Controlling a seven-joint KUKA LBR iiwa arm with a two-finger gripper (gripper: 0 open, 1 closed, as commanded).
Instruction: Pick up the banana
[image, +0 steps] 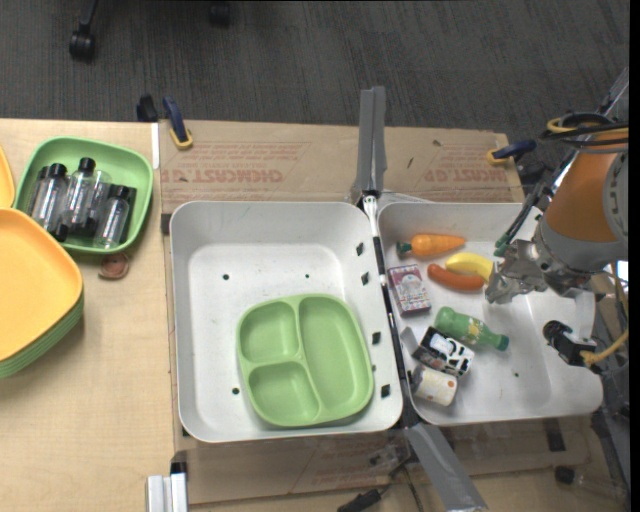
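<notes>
The banana (470, 264) is a short yellow piece lying in the right bin (530, 395), near its back. It sits between an orange carrot (437, 243) behind it and a red-orange pepper-like piece (455, 278) touching its front. My gripper (503, 286) hangs low over the bin just to the right of the banana's right end, close to it. Nothing shows held in the gripper.
The right bin also holds a pink box (408, 288), a green bottle (470, 328), a black-and-white item (443, 352) and a white cylinder (435, 386). A green divided tray (300, 360) lies in the left bin (200, 260). Orange plates and a bottle tray stand at far left.
</notes>
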